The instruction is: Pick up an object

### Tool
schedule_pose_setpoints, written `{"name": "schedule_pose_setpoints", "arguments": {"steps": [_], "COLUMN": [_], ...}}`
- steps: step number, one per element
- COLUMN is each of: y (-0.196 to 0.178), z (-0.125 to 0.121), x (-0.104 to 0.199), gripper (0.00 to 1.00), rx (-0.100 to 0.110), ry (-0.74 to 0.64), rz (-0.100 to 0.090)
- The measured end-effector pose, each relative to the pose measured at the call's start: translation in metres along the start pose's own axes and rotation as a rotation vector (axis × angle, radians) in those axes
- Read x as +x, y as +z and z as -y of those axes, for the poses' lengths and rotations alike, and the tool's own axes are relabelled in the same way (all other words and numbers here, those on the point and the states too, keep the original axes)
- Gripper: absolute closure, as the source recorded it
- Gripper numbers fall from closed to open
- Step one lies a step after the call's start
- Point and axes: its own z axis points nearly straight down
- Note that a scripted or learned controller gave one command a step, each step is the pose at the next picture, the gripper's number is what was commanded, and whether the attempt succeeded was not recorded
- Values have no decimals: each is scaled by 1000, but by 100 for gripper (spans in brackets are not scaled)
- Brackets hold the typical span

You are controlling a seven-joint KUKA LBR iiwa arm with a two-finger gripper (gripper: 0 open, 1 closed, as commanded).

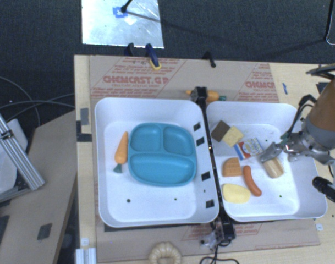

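— Reaching in from the right, over the right bin (307, 199)?
— Yes: gripper (270, 154) low over the toy food, fingers apart, clasping nothing.
— Nearest piece?
— Tan cylinder (274, 168), touching or just under the tips (hard to tell which). Sausage (252, 180) and yellow piece (235, 193) near.
— Left bin (109, 202)?
— Blue plate (160, 153), carrot (121, 149) beside it.

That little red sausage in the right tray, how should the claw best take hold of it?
Probably at the middle of the red toy sausage, coming straight down from above, fingers across its narrow width. It lies flat and slanted in the right white bin, with bare floor to its right; the yellow oval piece sits close on its left.
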Motion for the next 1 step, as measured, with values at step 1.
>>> {"name": "schedule_pose_setpoints", "arguments": {"steps": [1], "y": [37], "z": [0], "x": [1], "gripper": [0], "rx": [1], "ry": [0], "rz": [-1]}}
